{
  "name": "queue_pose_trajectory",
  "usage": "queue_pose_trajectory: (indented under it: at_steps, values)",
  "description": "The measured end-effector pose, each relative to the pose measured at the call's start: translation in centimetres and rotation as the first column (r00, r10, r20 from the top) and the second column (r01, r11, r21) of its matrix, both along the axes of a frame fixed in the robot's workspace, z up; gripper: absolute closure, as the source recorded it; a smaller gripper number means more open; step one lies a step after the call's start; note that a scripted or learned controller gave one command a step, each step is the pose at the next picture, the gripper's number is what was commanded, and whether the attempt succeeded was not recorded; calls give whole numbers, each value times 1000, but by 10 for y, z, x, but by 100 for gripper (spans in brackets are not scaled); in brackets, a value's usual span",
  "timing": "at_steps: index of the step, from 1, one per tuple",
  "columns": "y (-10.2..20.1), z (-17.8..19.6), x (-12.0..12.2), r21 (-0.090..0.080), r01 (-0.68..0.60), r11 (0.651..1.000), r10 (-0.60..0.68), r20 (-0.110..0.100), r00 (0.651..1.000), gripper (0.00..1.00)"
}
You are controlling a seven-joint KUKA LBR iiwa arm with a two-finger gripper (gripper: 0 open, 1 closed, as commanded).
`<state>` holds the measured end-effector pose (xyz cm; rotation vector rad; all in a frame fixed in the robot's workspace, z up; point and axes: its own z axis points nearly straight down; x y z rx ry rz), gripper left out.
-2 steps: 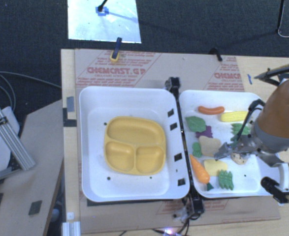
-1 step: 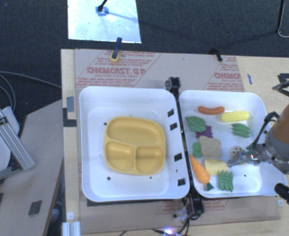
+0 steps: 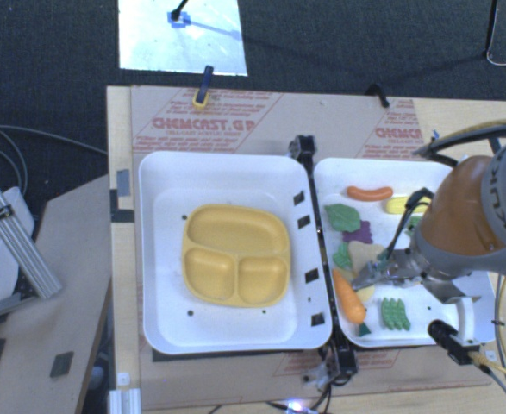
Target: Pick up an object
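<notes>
Side by side on the bench [image 3: 235, 115] sit two shallow white bins. Left bin [image 3: 162, 317] holds a yellow divided plate [image 3: 235, 254] lying flat near its middle, with one wide compartment toward the far side and two smaller ones toward the near side; nothing lies in those compartments. Right bin [image 3: 339, 172] holds a scatter of toy food. At its far end an orange sausage [image 3: 368, 193] lies crosswise, with a yellow piece [image 3: 396, 204] just beside it to the right. Nearer the divider rests a green leaf [image 3: 343, 217], and touching it on the near side is a purple piece [image 3: 362, 231]. Below those a pale wedge [image 3: 366, 254] and a small green piece [image 3: 343, 256] lie close together. An orange carrot [image 3: 348, 296] lies along the bin's left wall, its tip pointing to the near edge. Just right of the carrot is a green pea pod [image 3: 395, 314], apart from the rest.

From the right the grey arm [image 3: 468, 218] with its orange band leans over the right bin. Its gripper [image 3: 375, 272] is low among the food, between the pale wedge and the carrot, and whether the claw is released or clenched cannot be told at this angle; no piece is seen between it.
</notes>
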<state>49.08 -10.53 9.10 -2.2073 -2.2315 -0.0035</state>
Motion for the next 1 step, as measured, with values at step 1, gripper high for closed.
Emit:
queue_pose_trajectory:
  at_steps: [1]
  values:
    - [-28,-5,-3,-1,11,1000,-11,3,1000,0]
